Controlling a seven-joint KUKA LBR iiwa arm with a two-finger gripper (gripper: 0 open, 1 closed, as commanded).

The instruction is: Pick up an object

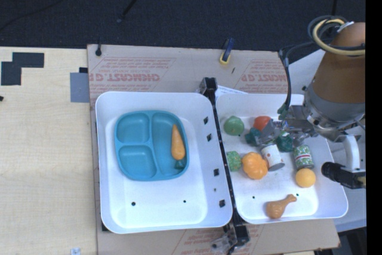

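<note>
My gripper (270, 140) hangs low over the middle of the right bin (334, 206), open, its dark teal fingertips (254, 137) spread apart. A small white can (273, 156) lies just in front of it, below the gap, and nothing shows between the fingers. Around it lie a red piece (261, 123), a green round fruit (234, 125), an orange fruit (255, 166), a small green leafy piece (233, 160), a green-labelled bottle (303, 157), a yellow lemon (305, 178) and a tan drumstick (280, 206).
The left bin (149, 212) holds a blue divided plate (134, 146) with an orange carrot (177, 143) in its right compartment. The grey arm with its orange band (340, 77) stands over the right bin's far right side. A black divider (218, 152) runs between the bins.
</note>
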